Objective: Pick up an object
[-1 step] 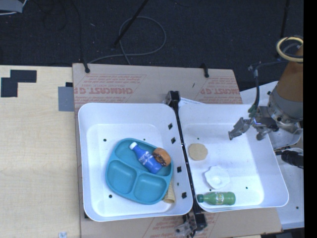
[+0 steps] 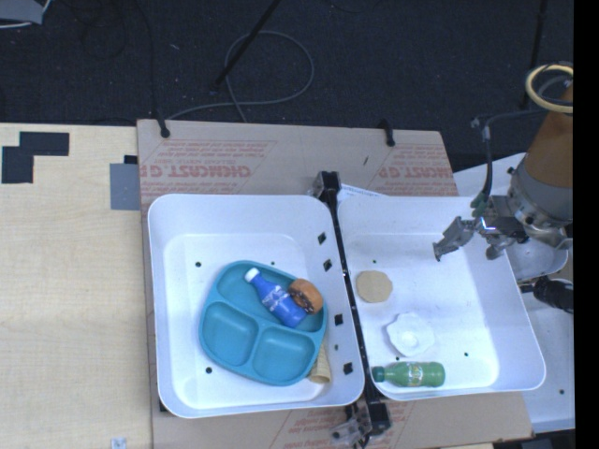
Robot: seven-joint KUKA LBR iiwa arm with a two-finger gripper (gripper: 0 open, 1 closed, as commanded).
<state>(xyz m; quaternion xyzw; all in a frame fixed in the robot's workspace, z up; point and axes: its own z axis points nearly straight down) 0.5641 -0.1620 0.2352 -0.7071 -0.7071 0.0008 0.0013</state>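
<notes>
My gripper [image 2: 474, 239] hangs over the upper right part of the right bin [image 2: 510, 344]. It is open, with nothing between its fingers [image 2: 450, 238]. Below and left of it in that bin lie a flat tan disc [image 2: 374, 286], a white crumpled lid-like piece [image 2: 410, 333] and a green bottle [image 2: 412, 374] on its side by the front wall. In the left bin [image 2: 178, 251] sits a blue divided plate [image 2: 253, 340]. On the plate rest a blue bottle with a white cap [image 2: 274, 299] and a small orange-brown item [image 2: 306, 296].
A black clamp strip [image 2: 342, 288] runs between the two bins. A tan piece [image 2: 320, 372] pokes out from under the plate's right edge. Cardboard [image 2: 281, 162] lies beneath the bins and a wooden bench top [image 2: 65, 288] stretches to the left. Cables hang by the arm's wrist [image 2: 547, 204].
</notes>
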